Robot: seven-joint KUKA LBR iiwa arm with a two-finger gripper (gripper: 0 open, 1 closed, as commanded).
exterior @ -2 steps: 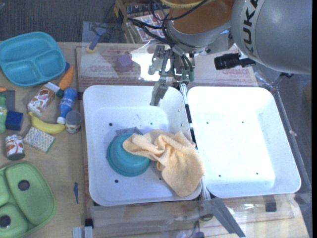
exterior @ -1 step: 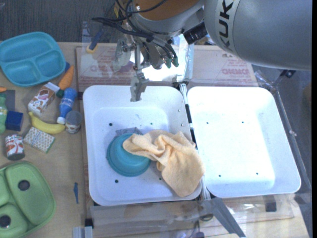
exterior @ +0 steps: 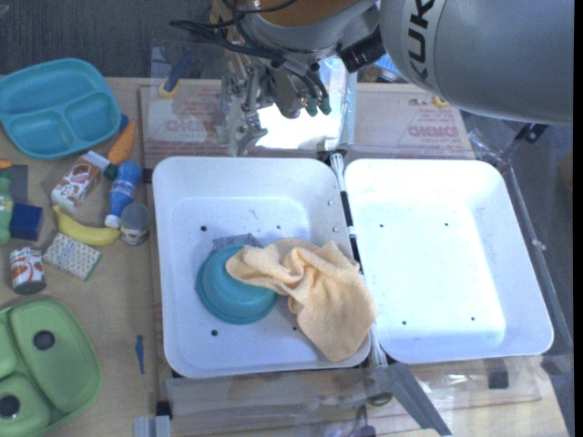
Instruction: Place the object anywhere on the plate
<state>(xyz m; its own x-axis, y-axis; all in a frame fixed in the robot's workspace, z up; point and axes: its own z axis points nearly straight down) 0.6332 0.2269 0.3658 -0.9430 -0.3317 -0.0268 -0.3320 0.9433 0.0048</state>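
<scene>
Blue plate point(exterior: 235, 289): sits in the left bin point(exterior: 182, 189), partly under the cloth.
Yellow cloth point(exterior: 314, 289): crumpled, draped over the plate's right edge and spilling onto the bin floor.
Gripper point(exterior: 282, 98): above the left bin's far rim, well apart from the cloth; grip state cannot be told.
Right bin point(exterior: 437, 253): bare white.
Progress: cloth already overlaps the plate; full placement looks unfinished.

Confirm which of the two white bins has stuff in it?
The left shallow white bin: it holds a blue round plastic plate partly covered by a crumpled yellow cloth. The right white bin shows bare floor.
</scene>
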